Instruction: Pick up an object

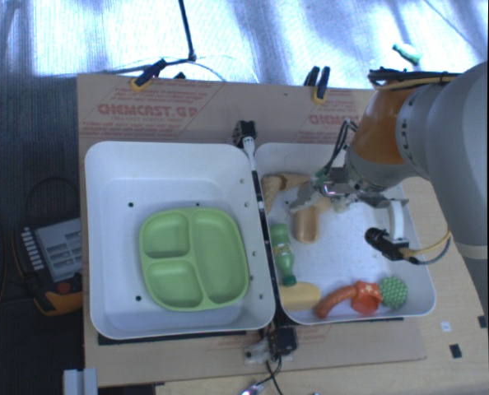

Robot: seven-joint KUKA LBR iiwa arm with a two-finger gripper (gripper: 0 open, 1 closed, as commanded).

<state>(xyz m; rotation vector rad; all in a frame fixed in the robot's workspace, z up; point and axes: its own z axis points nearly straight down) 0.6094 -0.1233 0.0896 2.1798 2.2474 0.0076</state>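
The right bin (417,299) holds several toy foods. A tan bread roll (308,224) lies near its middle, and a second tan piece (274,186) sits at the back left corner. Along the left wall lies a green bottle (282,255), with a yellow block (303,293) below it. A red-orange pepper (348,297) and a green spiky ball (393,291) rest at the front. My gripper (319,198) hangs low over the back of this bin, just above the top end of the bread roll. Its fingers look spread and nothing shows between them.
The left bin (113,179) holds a green divided plate (194,257). The arm's grey and orange body (409,134) covers the right bin's back right corner. A black cable fitting (383,241) hangs over the bin's right side. Clamps (318,85) sit on the cardboard behind.
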